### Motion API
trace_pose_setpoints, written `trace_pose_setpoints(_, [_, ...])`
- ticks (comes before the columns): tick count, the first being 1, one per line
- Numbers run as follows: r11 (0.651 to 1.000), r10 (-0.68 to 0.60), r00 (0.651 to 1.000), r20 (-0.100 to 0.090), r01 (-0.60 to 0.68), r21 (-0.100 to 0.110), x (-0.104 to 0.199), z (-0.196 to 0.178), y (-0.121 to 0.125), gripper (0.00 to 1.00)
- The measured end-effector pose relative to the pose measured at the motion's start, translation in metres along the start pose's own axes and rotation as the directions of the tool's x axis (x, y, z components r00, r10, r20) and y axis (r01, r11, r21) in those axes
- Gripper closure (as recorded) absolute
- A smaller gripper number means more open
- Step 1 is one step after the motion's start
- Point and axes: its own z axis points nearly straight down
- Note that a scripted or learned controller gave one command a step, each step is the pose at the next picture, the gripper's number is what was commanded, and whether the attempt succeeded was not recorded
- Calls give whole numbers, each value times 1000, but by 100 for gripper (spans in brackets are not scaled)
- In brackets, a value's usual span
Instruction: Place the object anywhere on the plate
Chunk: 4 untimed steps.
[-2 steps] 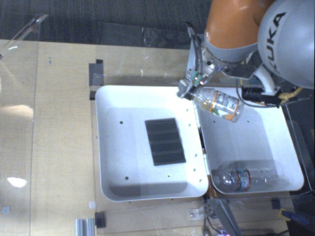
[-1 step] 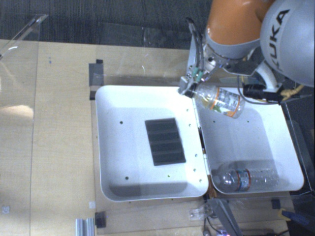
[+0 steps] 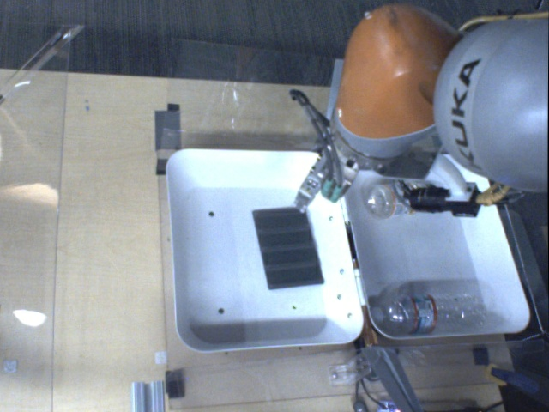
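On the pale wooden tabletop [image 3: 94,230] two shallow white plastic bins stand side by side and touch along their inner walls. In the left bin [image 3: 197,230] a flat, dark grey rectangular plate with ribs [image 3: 287,248] lies a little right of the middle, turned slightly so that its long side runs from upper left to lower right. Nothing lies on top of this plate. The right bin [image 3: 506,273] holds a clear plastic bottle with a blue and brown label [image 3: 425,312], which lies on its side along the near wall, well apart from the plate. The grey arm with the big orange band [image 3: 390,71] comes in from the right and hangs over the far end of both bins. Its small hand with silver and green parts [image 3: 319,187] is just above the far right corner of the left bin, near the upper edge of the plate but not touching it. The hand is small and partly blurred, so I cannot tell if it is apart or together, and I see no object clamped in it. A second clear round piece [image 3: 383,201] shows under the wrist, above the right bin; what it is I cannot tell.
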Motion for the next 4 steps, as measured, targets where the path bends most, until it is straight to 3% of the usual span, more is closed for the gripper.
trace_pose_setpoints(1, [1000,1,1000,4,-1,-6,-1,-12,2,100])
trace_pose_setpoints(2, [969,-247,969,-2,247,0,24,156,54,100])
trace_pose_setpoints(3, [989,-147,989,1,147,-3,37,148,113,100])
trace_pose_setpoints(4, [983,-185,983,6,185,-8,37,191,118,100])
